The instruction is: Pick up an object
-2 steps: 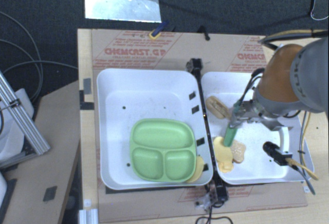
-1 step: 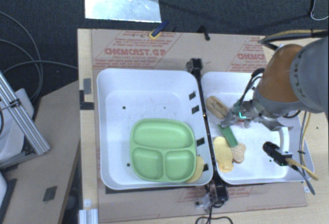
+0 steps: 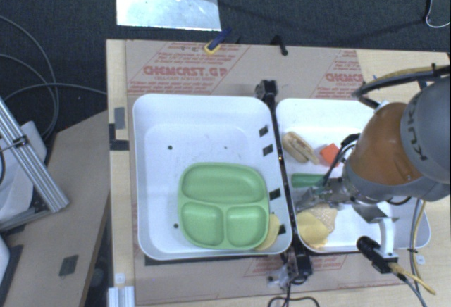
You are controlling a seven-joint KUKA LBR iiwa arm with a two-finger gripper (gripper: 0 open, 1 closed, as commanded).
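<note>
The grey arm with its orange band reaches in over the right bin. Its hand hangs low inside this bin, close to the divider between the two bins. I cannot tell from this view how the hand is set, because its metal parts blend together, and no object shows clearly inside it.

Several small objects lie in the right bin. A tan bread-like piece lies near the divider, farther up than the hand. A small orange block lies just beside the bread-like piece, toward the arm. A green stick-shaped object lies right next to the hand, on its upper side. A pale yellow, soft-looking object lies below the hand, near the lower wall of the bin.

The left bin holds a green divided plate with three compartments, in the lower part of the bin. A yellow object looks out from under the plate's lower corner nearest the divider. Both bins stand on the bench, which is covered with printed cardboard.
</note>
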